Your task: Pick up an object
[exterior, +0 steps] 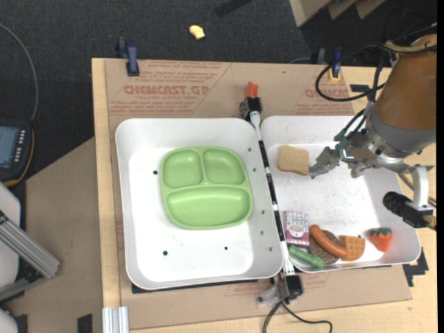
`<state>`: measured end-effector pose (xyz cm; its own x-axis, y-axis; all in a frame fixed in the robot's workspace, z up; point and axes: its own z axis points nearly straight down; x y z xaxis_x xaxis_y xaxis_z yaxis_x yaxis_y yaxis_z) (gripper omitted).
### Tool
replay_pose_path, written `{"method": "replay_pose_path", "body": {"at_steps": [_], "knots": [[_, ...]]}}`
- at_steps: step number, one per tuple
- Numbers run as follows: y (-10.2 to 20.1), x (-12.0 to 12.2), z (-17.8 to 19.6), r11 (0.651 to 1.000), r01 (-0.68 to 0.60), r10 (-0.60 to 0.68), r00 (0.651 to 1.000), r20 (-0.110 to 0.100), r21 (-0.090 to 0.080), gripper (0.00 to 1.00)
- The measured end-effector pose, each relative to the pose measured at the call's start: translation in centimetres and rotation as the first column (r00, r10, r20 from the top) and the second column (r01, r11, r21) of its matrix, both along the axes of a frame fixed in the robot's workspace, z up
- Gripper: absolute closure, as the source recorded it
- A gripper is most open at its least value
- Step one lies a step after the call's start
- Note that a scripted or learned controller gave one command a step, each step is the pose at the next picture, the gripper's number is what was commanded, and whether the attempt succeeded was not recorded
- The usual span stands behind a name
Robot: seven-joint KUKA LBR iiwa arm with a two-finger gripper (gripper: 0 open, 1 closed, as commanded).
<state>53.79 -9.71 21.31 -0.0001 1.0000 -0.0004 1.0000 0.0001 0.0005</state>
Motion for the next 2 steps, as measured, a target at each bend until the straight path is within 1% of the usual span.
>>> {"method": "replay_pose_path", "body": {"at_steps": [1, 2], "knots": [[-0.5, 1.6, -12.3, 1.000, 0.000, 0.000, 1.000, -0.009, 0.002, 0.00], [-0.6, 7.2, -12.9, 1.000, -0.002, 0.002, 1.000, 0.005, -0.001, 0.00]]}}
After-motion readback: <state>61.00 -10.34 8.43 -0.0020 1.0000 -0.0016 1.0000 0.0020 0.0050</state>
